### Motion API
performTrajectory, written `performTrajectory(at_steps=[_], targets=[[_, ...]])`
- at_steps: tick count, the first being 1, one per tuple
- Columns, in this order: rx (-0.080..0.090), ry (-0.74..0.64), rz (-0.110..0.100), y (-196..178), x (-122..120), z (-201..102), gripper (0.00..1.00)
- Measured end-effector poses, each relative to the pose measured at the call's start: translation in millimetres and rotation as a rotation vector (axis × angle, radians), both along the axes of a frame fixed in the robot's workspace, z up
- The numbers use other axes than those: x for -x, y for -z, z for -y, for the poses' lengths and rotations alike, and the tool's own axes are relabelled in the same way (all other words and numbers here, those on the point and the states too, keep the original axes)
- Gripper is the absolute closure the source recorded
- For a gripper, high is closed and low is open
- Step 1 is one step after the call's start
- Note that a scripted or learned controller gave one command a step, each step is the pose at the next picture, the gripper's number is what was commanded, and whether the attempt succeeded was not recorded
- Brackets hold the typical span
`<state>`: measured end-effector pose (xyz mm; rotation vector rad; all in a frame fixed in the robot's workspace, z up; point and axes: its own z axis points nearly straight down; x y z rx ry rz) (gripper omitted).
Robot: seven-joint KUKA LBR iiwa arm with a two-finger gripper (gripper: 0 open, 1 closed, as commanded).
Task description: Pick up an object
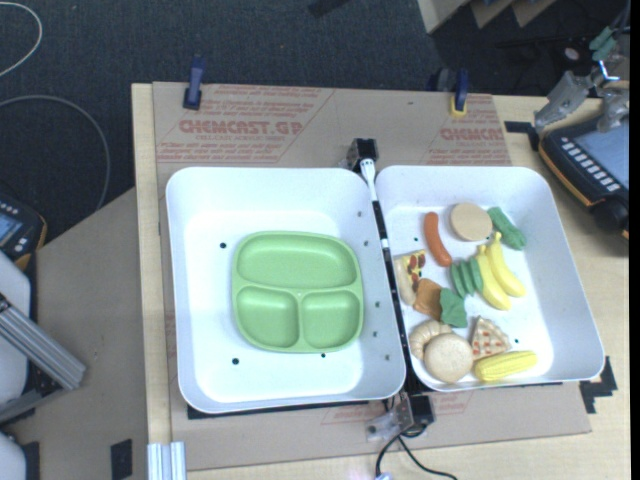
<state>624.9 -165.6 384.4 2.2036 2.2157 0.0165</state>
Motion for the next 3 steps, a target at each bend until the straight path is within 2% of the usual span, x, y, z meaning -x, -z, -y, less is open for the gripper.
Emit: performTrajectory(at_steps=[1, 2, 3], targets=[[-0.001, -0.002, 0.003, -162.8, 9.7, -51.9, 0.0], [0.0, 0.004, -0.012, -162.8, 9.3, -48.7, 1.0], [-0.006, 0.012, -0.034, -20.5, 11.6, 5.1, 1.0]])
